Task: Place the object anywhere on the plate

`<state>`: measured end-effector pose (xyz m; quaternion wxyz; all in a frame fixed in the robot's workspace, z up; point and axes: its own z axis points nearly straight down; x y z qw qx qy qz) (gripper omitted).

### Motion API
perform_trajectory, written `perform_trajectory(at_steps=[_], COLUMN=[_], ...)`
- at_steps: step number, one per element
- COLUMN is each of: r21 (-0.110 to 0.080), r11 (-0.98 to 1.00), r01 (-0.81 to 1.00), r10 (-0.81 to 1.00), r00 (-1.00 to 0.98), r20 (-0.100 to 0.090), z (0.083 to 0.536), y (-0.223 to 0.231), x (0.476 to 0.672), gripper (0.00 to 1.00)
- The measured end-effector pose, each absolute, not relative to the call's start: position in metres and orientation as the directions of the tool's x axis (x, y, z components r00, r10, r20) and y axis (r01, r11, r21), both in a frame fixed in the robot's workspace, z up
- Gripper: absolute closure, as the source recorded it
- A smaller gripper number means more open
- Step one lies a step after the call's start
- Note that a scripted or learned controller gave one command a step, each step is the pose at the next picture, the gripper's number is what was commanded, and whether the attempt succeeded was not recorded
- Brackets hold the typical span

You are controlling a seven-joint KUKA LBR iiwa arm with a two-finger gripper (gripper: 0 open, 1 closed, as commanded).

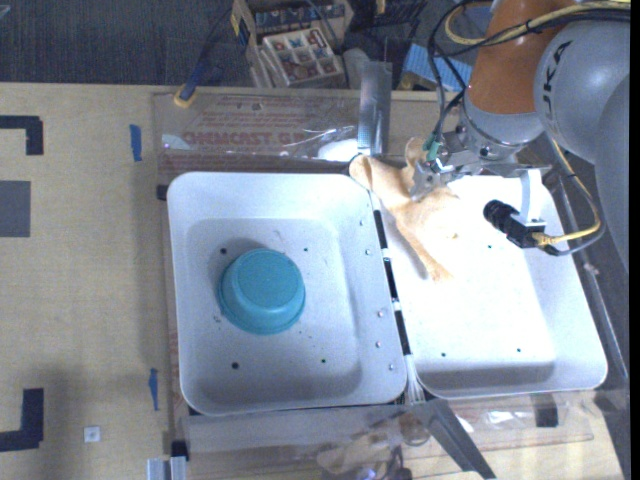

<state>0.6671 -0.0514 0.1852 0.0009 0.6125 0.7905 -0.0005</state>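
Note:
A blue round plate (262, 290) lies upside down in the middle of the left bin (190, 218). A tan, floppy, cloth-like object (410, 218) sprawls over the far left corner of the right bin (520, 328), with one end reaching the divider between the bins. My gripper (428, 173) points down onto the upper part of this tan object, touching or very close to it. The grey arm with its orange band (515, 38) comes in from the upper right, and the wrist hides the gripper tip.
A black cable plug (508, 223) hangs over the right bin beside the gripper. Clear plastic packaging (260, 138) lies behind the left bin. Clutter and boxes stand beyond the bench's far edge.

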Motion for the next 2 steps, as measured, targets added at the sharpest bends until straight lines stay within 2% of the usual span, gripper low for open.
perform_trajectory(at_steps=[1, 2], r21=[0.004, 0.001], r11=[0.252, 0.611], r01=[0.968, 0.792], r10=[0.968, 0.792], r00=[-0.252, -0.611], r20=[-0.003, 0.0], z=[0.226, 0.23], y=[-0.051, 0.009], x=[0.668, 0.66], gripper=[1.0, 1.0])
